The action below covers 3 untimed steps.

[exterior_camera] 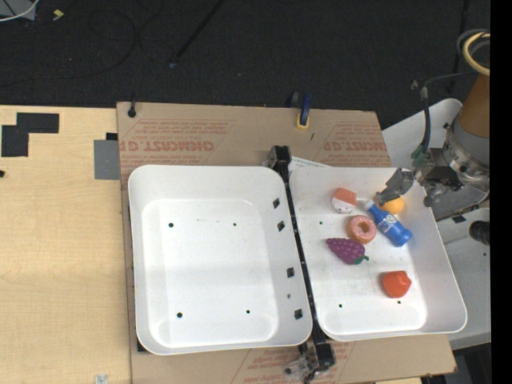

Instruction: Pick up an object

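Observation:
The right bin (432, 314) holds several small objects. They are an orange and white piece (344, 200), a pink ring (362, 229), a blue bottle (390, 226), a purple grape bunch (346, 250), a red block (396, 283) and a yellow piece (394, 206). My gripper (420, 190) hangs over the bin's upper right edge, just right of the yellow piece and the bottle. Its fingers are spread open, and the left fingertip (396, 187) sits close above the yellow piece. Nothing is between the fingers.
The left bin (152, 214) lies beside the right one, with a black clip rail (288, 230) between them. Both bins rest on a cardboard sheet (208, 138). A blue and yellow clamp (302, 112) stands at the back edge.

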Motion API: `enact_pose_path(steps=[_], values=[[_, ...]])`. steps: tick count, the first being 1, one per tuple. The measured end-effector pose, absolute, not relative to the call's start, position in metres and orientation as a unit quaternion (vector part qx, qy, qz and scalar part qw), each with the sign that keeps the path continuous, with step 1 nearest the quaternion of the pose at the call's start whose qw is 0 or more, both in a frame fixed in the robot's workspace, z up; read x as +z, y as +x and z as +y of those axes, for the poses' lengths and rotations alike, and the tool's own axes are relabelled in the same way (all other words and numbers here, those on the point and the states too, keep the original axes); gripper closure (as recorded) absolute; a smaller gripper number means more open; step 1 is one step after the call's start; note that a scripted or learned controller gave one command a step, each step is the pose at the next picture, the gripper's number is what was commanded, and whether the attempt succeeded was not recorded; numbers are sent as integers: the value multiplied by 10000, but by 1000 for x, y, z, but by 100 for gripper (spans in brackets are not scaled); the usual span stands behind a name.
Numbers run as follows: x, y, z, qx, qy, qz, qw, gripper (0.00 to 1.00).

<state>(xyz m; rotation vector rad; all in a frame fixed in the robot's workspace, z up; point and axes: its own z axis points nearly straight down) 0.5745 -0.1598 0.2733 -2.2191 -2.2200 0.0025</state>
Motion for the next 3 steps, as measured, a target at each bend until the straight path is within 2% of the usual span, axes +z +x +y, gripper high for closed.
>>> enact_pose_path(steps=[1, 2, 3], values=[[125, 551, -142, 21, -7066, -7076, 45, 0], [88, 594, -123, -2, -7070, -7072, 0, 0], [97, 592, -123, 13, -7082, -7060, 23, 100]])
